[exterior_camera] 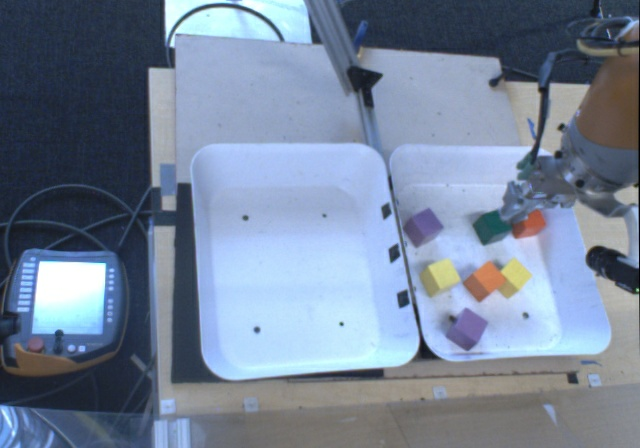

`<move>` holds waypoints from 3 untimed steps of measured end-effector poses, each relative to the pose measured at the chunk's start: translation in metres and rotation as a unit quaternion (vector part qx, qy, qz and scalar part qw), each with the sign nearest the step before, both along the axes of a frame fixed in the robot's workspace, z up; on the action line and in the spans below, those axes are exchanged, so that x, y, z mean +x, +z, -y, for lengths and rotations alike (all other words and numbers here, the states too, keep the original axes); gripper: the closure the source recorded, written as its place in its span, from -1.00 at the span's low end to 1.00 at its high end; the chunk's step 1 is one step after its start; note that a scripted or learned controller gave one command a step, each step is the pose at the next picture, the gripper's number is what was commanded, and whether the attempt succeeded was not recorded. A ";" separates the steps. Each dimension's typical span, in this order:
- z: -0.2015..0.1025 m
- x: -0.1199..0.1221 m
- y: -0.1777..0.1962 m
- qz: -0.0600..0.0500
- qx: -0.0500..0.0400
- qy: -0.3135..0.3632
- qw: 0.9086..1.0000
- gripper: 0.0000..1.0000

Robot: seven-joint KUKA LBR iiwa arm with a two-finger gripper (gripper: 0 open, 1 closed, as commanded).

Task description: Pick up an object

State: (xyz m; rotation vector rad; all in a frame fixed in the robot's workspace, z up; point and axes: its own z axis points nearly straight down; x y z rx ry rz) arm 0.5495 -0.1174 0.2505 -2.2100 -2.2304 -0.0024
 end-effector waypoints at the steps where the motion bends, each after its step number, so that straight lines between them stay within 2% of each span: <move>1: -0.059 -0.013 -0.011 0.000 0.000 0.001 1.000 1.00; 2: -0.103 -0.027 -0.020 0.000 0.000 0.000 1.000 1.00; 3: -0.159 -0.043 -0.029 0.000 0.000 0.001 1.000 1.00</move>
